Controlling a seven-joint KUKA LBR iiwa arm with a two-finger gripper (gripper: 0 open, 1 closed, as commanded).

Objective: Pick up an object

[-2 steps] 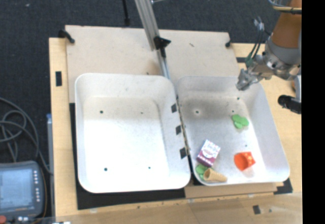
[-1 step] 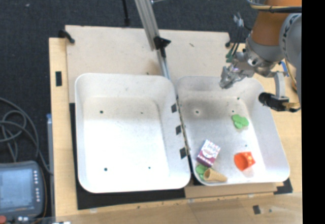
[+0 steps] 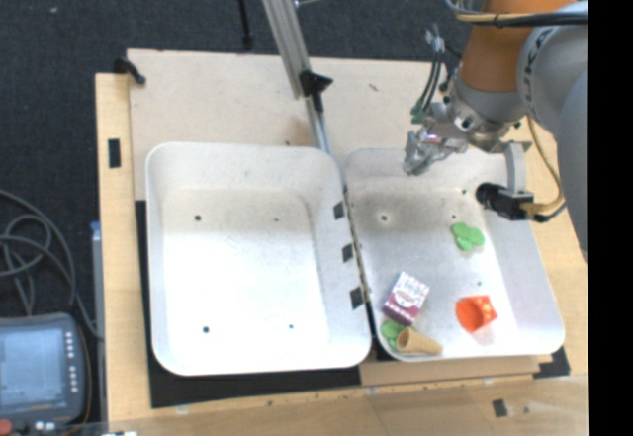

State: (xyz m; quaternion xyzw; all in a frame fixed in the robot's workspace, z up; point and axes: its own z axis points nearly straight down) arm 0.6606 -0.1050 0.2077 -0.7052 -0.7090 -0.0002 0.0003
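At 12 o'clock of right shallow white plastic bin (image 3: 514, 256): gripper (image 3: 420, 155), fingers' state indeterminate | 5 o'clock: orange plastic cup (image 3: 476, 312) | 3 o'clock: green round toy (image 3: 468, 236)

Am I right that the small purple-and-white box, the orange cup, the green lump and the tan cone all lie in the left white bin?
Not quite. The camera view shows the small purple-and-white box, orange cup, green lump and tan cone all lying in the right white bin, not the left one.
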